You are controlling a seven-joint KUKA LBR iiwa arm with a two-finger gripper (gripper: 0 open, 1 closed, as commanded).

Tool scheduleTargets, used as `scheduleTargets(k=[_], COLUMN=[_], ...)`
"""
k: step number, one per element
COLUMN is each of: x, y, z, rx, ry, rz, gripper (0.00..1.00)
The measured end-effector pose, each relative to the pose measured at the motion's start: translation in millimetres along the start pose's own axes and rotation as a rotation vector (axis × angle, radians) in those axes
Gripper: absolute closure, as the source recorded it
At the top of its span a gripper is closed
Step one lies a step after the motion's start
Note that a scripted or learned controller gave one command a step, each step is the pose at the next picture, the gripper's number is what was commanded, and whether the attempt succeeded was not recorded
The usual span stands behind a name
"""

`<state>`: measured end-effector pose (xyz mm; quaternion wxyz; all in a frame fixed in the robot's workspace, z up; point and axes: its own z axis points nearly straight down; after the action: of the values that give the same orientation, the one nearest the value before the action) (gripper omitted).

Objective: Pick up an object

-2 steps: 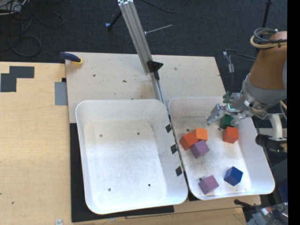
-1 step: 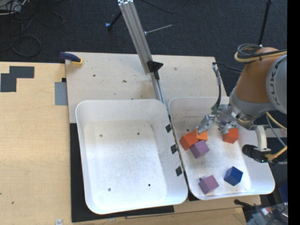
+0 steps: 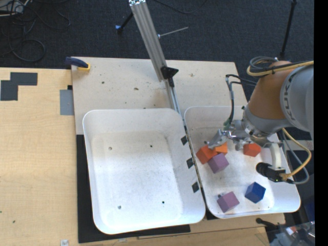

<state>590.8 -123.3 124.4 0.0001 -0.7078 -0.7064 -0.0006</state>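
The right bin [image 3: 287,204] holds several blocks. Two orange blocks [image 3: 205,154] [image 3: 222,148] lie together near its left middle, with a purple block [image 3: 219,163] touching them just in front. A third orange block [image 3: 251,149] sits further right, under the arm. Another purple block [image 3: 228,201] and a blue block [image 3: 255,192] lie near the bin's front. My gripper [image 3: 227,135] hangs low over the right bin, just above and right of the orange pair. I see no block held in it.
The left bin [image 3: 102,122] stands beside the right one, with a divider with black clips [image 3: 188,160] between them. A slanted aluminium rail [image 3: 152,40] rises behind the bins. Cables [image 3: 287,168] loop from the arm's wrist over the right bin's right side.
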Motion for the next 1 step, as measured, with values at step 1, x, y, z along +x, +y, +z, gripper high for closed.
scheduleTargets(k=[1], x=[-2.2], y=[1.7], z=[7.4], rx=[-0.008], ry=[-0.004], rz=[0.004], gripper=[0.00])
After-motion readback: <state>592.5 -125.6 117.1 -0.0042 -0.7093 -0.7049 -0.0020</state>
